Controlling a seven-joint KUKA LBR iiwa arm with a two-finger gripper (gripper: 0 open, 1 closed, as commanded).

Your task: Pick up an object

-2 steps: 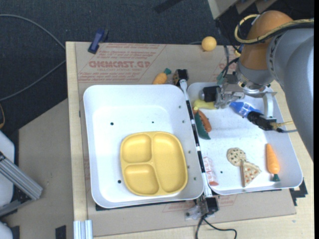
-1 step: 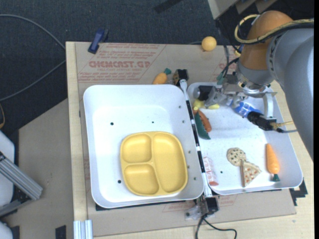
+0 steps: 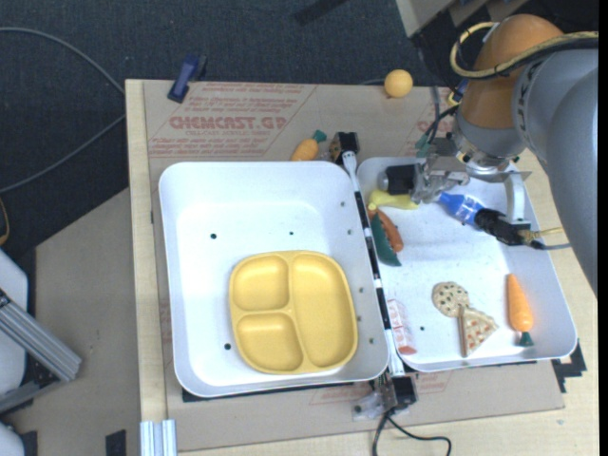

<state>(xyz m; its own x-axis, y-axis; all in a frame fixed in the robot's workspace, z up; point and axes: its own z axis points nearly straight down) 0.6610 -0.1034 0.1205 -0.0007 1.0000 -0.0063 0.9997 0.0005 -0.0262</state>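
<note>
Left bin (image 3: 190, 255): yellow divided plate (image 3: 293, 310) | Right bin (image 3: 551, 302): gripper (image 3: 429, 186) low at far-left corner, finger state cannot be told, beside yellow object (image 3: 388, 200) | carrot (image 3: 519, 302) near right wall | cookie (image 3: 448, 297), pizza slice (image 3: 475, 329) near front

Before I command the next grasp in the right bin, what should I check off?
1. End effector over the shallow white right bin: ok.
2. Target in reach: yellow banana-shaped toy and blue bottle-shaped toy lie by it: ok.
3. Object seen between its fingers: cannot tell.
4. Orange toy carrot away from the arm: ok.
5. Yellow divided plastic plate sits in the left bin, out of the way: ok.
</note>
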